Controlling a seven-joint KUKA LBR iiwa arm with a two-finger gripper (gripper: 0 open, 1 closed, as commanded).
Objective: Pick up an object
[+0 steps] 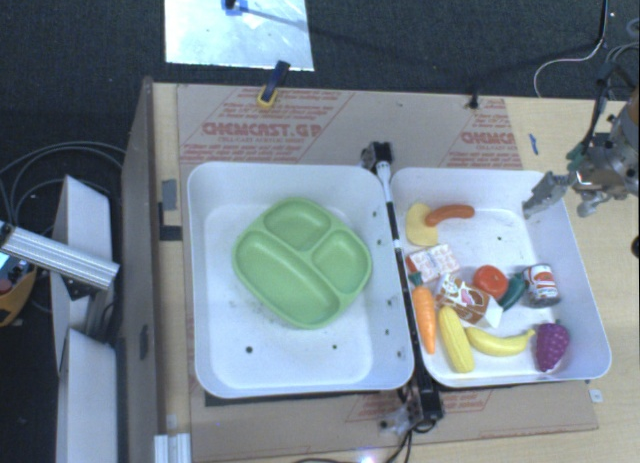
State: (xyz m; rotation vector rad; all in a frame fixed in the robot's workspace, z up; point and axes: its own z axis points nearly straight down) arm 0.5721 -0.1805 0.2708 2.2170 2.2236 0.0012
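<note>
The gripper [562, 197] is seen at three o'clock, above the right bin's [590, 281] upper rim — fingers spread, nothing held. Toy foods are clustered at five o'clock: carrot [425, 318], banana [498, 341], grapes [551, 345], sausage [450, 214] — all well apart from it.

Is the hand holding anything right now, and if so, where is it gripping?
Nothing is held. The hand sits over the right bin's far right corner, with no object between its fingers.
</note>
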